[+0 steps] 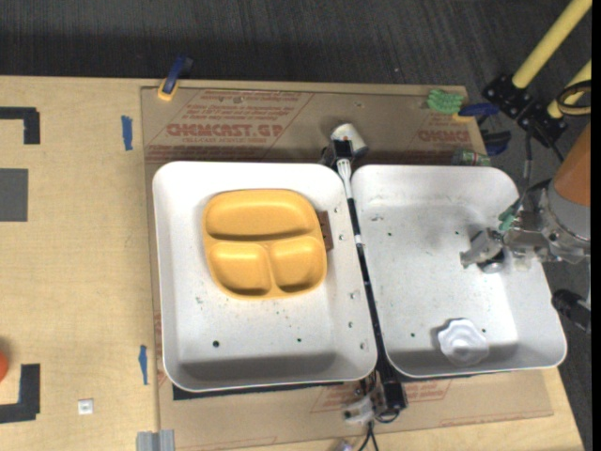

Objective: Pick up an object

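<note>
A yellow divided tray lies in the left bin, filling much of its upper middle. A small white cap-like object rests near the front edge of the right bin. My gripper hangs low at the right side of the right bin, its grey fingers pointing left, well above and to the right of the white object. Nothing shows between the fingers. The arm's orange band sits at the view's right edge.
The two white bins stand side by side on a brown board with red lettering. A white clip sits at the top of the seam between them. A yellow pole slants at the upper right.
</note>
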`<control>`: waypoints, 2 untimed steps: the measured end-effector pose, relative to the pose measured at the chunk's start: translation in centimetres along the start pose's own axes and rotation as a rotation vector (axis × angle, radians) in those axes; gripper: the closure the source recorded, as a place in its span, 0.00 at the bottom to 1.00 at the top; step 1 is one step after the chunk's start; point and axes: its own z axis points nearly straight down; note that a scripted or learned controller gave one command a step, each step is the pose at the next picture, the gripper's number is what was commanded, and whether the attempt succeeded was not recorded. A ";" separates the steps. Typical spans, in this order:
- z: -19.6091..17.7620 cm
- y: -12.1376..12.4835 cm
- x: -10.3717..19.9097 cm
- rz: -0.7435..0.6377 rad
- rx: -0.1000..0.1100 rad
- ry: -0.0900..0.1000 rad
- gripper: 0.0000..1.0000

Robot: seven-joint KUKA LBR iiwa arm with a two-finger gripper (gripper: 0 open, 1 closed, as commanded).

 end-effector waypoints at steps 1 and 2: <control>5.2 3.7 -1.1 -0.002 -0.013 0.001 0.00; 7.3 7.5 3.6 -0.071 -0.005 -0.001 0.00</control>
